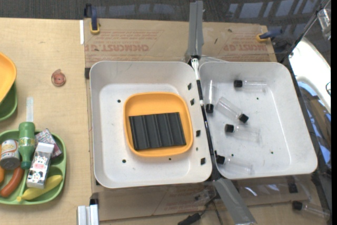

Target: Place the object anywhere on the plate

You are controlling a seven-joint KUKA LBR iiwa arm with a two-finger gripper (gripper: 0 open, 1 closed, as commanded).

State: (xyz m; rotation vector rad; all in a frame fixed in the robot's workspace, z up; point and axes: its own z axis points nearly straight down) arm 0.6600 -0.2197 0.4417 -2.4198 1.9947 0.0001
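An orange plate [158,101] with rounded corners lies in the middle of the left white bin [105,113]. A dark grey ridged rectangular pad [158,130] lies flat on the plate, covering most of its centre and a little askew. The right white bin [279,150] holds several clear tubes with black caps, among them one near the back [248,83], one in the middle [232,111] and one along the left wall [209,96].
Left of the bins, on the wooden bench, stands a green plate [55,179] of toy food and bottles. An orange bowl [5,79] and a small pink disc [58,78] lie there too. Clamps [93,26] hold the cardboard behind the bins.
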